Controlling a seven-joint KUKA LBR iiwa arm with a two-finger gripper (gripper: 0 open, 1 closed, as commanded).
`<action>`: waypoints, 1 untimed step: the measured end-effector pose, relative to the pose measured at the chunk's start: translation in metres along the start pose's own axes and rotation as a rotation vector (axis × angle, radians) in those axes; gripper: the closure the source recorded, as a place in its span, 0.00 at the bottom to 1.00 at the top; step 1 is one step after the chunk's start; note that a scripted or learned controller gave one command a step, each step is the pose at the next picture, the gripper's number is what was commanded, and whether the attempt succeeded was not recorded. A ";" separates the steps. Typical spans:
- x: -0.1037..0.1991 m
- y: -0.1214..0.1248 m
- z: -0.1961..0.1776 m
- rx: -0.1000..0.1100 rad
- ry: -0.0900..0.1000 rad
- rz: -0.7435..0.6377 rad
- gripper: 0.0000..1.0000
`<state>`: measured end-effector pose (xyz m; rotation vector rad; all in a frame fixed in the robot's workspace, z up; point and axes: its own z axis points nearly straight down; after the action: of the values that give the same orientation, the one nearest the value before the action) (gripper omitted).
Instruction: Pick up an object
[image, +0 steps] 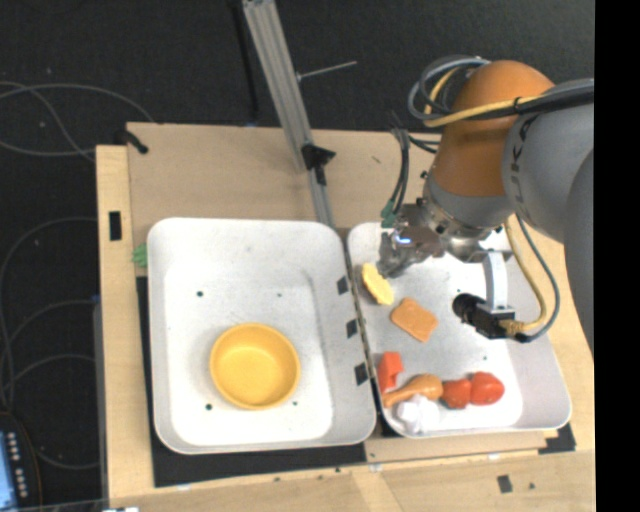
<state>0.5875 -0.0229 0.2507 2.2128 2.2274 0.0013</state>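
Note:
My gripper (398, 257) hangs over the back left of the right bin (530, 385), just above and right of a yellow piece (377, 285) that lies by the bin's left wall. An orange block (414, 320) lies a little nearer the front. At the front of that bin sit a small red-orange piece (389, 368), a tan-orange piece (417, 387), a red tomato-like piece (475, 390) and a white lump (420, 414). The left bin (200, 260) holds a yellow bowl (254, 365).
A slanted metal pole (290, 110) rises behind the bins, ending at a black clamp (318, 157). A black fitting with cable (483, 314) hangs from the arm over the right bin. Bare bench shows behind the bins.

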 end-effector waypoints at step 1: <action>0.049 0.014 0.008 0.001 0.001 0.001 1.00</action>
<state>0.6010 0.0257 0.2431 2.2141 2.2273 0.0013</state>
